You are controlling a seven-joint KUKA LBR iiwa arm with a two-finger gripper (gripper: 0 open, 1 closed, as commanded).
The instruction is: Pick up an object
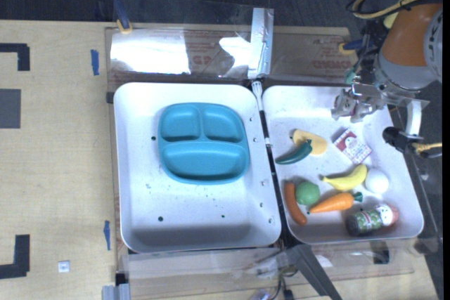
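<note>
End effector (pixel 354 106) above right bin (pixel 281 98), back corner; grip width cannot be told, nothing seen in it.

Candidate objects lie loose toward the bin's front: banana (pixel 346 178), carrot (pixel 331 204), small red-and-white packet (pixel 351 144) nearest the end effector. Blue divided plate (pixel 204 141) sits in left bin (pixel 133 172). Pick not yet made; descent, grasp and lift all remain.

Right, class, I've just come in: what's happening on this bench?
A robot arm reaches in from the right, its tool poised over the far end of the right bin. That bin holds toy food: a banana, carrot, green pepper, egg, a small bottle and a packet. Nothing is seen in the tool. The left bin holds a blue tray.
</note>
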